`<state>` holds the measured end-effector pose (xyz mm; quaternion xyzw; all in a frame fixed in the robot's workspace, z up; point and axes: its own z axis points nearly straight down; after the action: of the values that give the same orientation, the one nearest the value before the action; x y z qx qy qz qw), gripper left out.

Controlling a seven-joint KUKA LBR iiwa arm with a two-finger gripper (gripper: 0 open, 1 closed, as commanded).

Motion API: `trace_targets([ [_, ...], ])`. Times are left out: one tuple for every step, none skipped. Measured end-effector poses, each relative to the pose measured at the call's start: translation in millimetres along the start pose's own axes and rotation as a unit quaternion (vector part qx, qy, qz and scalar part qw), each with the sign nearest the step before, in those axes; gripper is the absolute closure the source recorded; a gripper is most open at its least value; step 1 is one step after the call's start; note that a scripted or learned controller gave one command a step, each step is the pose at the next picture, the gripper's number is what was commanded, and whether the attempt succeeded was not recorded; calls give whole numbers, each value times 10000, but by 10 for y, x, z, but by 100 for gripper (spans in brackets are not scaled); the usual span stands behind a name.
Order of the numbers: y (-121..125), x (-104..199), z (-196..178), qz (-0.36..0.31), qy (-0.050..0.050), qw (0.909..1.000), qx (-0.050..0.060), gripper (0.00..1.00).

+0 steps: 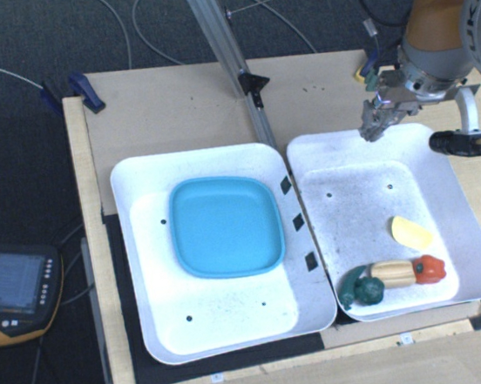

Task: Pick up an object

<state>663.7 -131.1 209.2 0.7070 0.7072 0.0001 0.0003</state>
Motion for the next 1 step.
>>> trace_targets([
  [-167,476,33,-14,7,10000,0,100],
])
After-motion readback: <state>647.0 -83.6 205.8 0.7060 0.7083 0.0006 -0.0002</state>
